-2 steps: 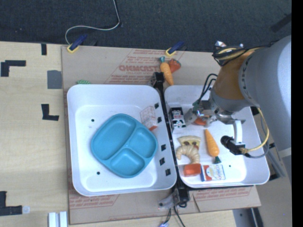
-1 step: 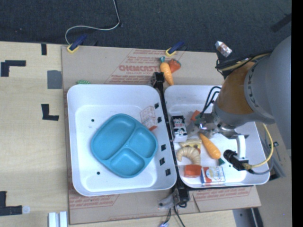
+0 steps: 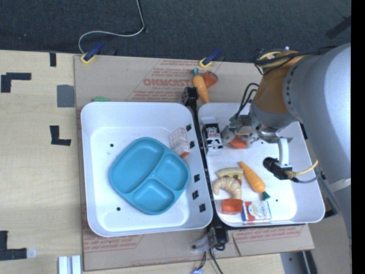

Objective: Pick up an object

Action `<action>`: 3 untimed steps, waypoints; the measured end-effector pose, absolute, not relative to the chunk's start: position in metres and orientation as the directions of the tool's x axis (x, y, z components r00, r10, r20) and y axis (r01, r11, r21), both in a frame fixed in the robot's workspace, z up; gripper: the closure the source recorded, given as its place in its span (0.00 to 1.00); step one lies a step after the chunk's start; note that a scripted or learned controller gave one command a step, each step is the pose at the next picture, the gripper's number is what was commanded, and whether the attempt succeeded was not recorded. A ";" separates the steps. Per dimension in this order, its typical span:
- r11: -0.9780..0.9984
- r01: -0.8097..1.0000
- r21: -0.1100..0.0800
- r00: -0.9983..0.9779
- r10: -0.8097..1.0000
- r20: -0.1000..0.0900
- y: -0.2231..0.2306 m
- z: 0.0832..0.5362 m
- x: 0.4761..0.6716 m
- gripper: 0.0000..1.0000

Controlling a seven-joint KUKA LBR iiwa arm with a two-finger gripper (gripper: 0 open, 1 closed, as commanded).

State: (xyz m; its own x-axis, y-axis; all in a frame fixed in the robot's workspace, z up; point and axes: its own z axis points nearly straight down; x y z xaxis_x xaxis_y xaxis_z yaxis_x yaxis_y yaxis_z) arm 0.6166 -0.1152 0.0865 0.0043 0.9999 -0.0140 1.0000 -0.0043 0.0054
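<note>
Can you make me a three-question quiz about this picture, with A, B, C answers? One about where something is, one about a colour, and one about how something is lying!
1. Where is the divided plate?
A. left bin
B. right bin
C. on the cardboard

2. What colour is it?
A. red
B. blue
C. yellow

3. How does the carrot in the right bin lie?
A. standing upright
B. flat on the bin floor
C. on top of the plate

Answers:
1 A, it sits inside the left bin.
2 B, it is all light blue.
3 B, it rests flat beside the croissant.
</note>
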 end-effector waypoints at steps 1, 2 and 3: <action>-0.002 1.000 0.004 0.002 1.000 -0.009 -0.113 0.086 0.669 0.00; -0.002 1.000 0.006 0.002 1.000 -0.006 -0.116 0.087 0.625 0.00; 0.000 1.000 0.005 0.000 1.000 -0.007 -0.116 0.096 0.625 1.00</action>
